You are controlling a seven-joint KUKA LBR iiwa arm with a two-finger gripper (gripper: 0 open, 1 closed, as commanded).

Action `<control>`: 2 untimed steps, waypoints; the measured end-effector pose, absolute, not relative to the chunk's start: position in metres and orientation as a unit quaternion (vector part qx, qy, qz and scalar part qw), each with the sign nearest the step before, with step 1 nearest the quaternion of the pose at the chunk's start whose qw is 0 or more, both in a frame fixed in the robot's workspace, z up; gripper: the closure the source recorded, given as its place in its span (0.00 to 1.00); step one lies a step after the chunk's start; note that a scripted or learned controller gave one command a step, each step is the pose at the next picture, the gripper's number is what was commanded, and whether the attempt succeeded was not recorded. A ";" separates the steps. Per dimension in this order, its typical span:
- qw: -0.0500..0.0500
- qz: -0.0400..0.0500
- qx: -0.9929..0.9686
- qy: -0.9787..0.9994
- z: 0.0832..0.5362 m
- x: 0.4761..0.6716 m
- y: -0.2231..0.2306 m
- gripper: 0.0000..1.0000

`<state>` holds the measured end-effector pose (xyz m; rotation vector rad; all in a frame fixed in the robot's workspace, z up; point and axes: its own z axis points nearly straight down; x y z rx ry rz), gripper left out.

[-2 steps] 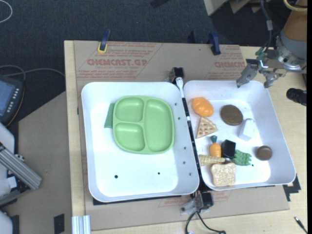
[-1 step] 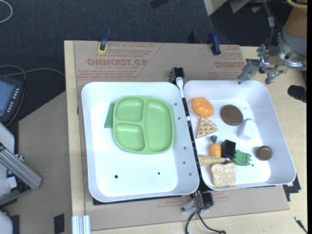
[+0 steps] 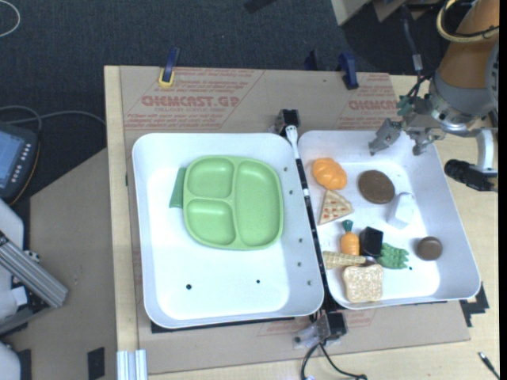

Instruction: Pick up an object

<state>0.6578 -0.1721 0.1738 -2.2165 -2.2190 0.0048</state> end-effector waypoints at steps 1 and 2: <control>0.002 0.001 -0.707 -0.707 0.121 0.647 -0.171 0.00; 0.002 0.001 -0.706 -0.708 0.082 0.647 -0.170 0.00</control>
